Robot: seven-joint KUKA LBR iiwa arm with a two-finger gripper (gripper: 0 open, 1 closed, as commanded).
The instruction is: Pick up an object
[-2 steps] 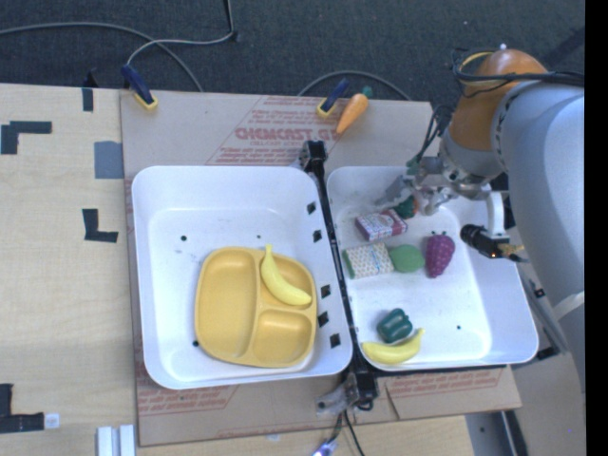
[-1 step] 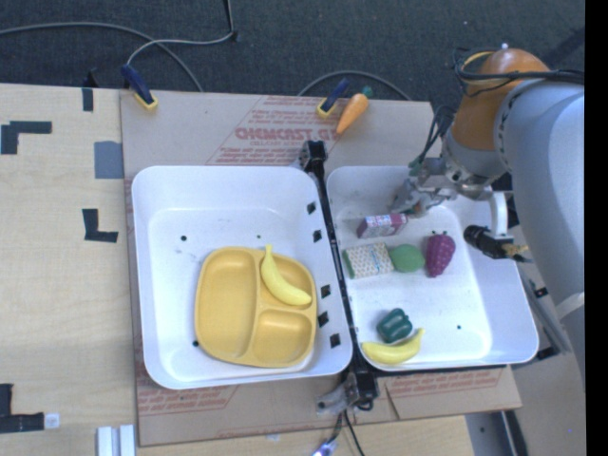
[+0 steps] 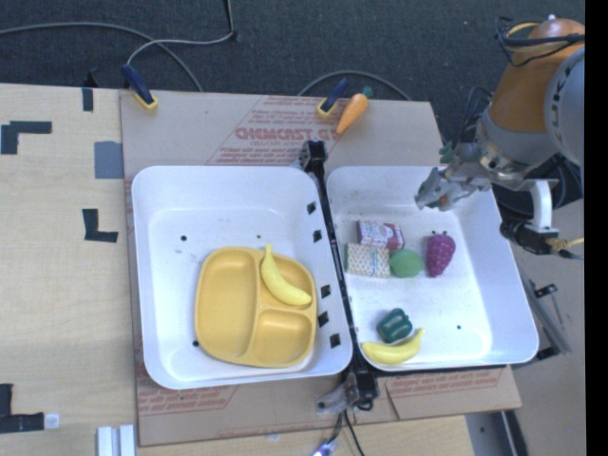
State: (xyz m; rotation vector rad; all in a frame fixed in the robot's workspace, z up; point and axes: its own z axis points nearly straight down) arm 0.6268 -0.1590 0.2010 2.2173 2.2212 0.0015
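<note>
**Op:** Two bins (image 3: 152, 255) sit side by side on the desk (image 3: 57, 255). I have the pincer (image 3: 439, 190) over the right one, near its far right corner. I cannot tell from here whether it is released or clenched, and I see nothing caught in it.

**Desk:** Where are the candidates?

**Op:** Just below it in the right bin: a grape bunch (image 3: 438, 253), a green ball (image 3: 407, 263), a pink box (image 3: 378, 234) and a pale packet (image 3: 369, 260), all crowded together. Nearer the front edge, a pepper (image 3: 394, 326) touches a banana (image 3: 392, 351). The left bin holds a yellow tray (image 3: 233, 307) with a second banana (image 3: 282, 280) on it.

**Desk:** What worries you?

**Op:** The cluster. Coming down on the grapes, I judge the pincer could strike the ball and roll it away, or pinch two things at once. The grapes also look bumpy, so a grip could slip. The wall close by could block a descent too.
</note>
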